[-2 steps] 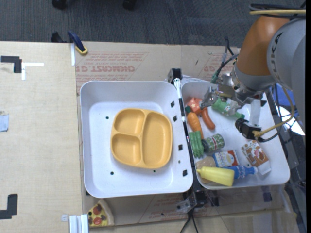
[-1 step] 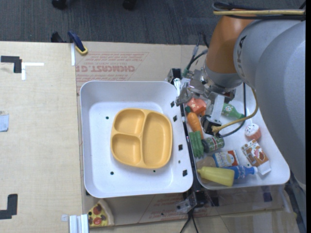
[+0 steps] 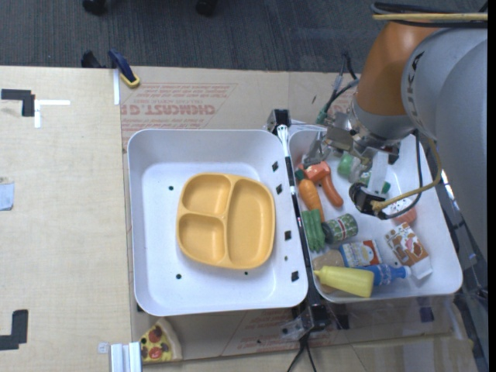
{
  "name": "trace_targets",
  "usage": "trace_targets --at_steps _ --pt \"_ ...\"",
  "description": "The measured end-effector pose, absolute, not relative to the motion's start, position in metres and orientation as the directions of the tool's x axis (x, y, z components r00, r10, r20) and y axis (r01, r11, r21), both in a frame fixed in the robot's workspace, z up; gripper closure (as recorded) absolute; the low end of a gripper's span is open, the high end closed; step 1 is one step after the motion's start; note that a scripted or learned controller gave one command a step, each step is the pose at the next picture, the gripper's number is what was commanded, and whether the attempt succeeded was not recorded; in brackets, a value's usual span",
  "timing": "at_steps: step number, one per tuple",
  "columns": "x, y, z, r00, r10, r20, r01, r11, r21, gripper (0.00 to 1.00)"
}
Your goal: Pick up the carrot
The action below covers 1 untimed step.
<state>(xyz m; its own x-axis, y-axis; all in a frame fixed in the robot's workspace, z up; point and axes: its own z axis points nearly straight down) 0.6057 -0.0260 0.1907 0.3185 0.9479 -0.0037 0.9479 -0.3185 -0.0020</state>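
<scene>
The pincer (image 3: pixel 358 155) hangs low over the far part of the right bin (image 3: pixel 442 285); whether it is open or closed I cannot tell, as the wrist hides that. Just left of it lies a clutter of toy food: the carrot (image 3: pixel 311 194), orange, lying along the bin's left wall with its green top (image 3: pixel 314 229) pointing nearward, and beside it a reddish-orange chilli-like piece (image 3: pixel 328 186). Nearer sit a small can (image 3: pixel 341 228), a yellow bottle (image 3: pixel 346 280) and cartons (image 3: pixel 408 248). The left bin (image 3: pixel 147 208) holds a yellow divided plate (image 3: pixel 226 220). The carrot looks light, rigid and smooth, so probably slippery; a grip across its thick orange middle seems safest, though the wall crowds one side.
</scene>
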Motion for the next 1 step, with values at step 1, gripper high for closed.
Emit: trace_targets --at_steps 1 --pt "0.5692 -0.0109 0.1905 0.406 0.914 -0.003 0.914 -0.406 -0.004 0.00"
